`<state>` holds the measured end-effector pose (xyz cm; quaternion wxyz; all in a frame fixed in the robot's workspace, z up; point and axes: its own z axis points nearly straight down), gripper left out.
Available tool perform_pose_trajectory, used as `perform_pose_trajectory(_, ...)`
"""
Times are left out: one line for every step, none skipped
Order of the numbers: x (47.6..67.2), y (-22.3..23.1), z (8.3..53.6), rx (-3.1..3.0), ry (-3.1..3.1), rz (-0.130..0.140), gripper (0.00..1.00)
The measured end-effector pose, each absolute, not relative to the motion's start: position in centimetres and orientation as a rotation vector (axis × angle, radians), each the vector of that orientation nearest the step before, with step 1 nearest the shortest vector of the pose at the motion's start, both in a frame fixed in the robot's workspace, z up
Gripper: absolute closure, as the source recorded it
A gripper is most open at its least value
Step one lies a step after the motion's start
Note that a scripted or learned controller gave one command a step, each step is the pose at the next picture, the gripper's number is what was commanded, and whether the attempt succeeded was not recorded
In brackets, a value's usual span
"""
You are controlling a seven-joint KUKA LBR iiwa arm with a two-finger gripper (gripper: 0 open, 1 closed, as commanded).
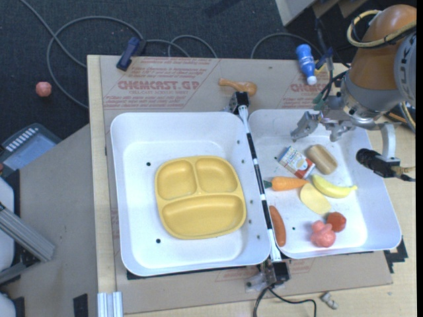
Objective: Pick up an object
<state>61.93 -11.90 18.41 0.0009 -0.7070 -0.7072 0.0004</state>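
I'm hovering the gripper (pixel 322 125), spread and holding nothing, at twelve o'clock over the bun (pixel 322 158); the pick is not yet begun

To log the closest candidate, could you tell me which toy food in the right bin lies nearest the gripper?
The brown bread roll, just below the gripper; the carrot, banana and sausage lie farther down.

Yellow divided plate (pixel 197 196) in the left bin (pixel 125 177), well apart from everything else. Blue bottle (pixel 306 63) lying on the brown surface (pixel 165 84) behind the right bin (pixel 386 210). Blue clip (pixel 129 52) at the surface's far left corner. Small pink ball (pixel 43 88) on the dark floor (pixel 59 18), among thin looping cables (pixel 73 35).
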Motion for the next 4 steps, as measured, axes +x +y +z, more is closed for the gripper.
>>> perform_pose_trajectory(61.3, -11.1, 8.4, -2.221, -2.221, 0.000, 0.00)
perform_pose_trajectory(57.8, -10.4, 8.4, -2.221, -2.219, 0.001, 0.00)
perform_pose_trajectory(57.8, -10.4, 9.5, -2.223, -2.219, -0.001, 1.00)
perform_pose_trajectory(57.8, -10.4, 9.4, -2.223, -2.219, -0.001, 0.00)
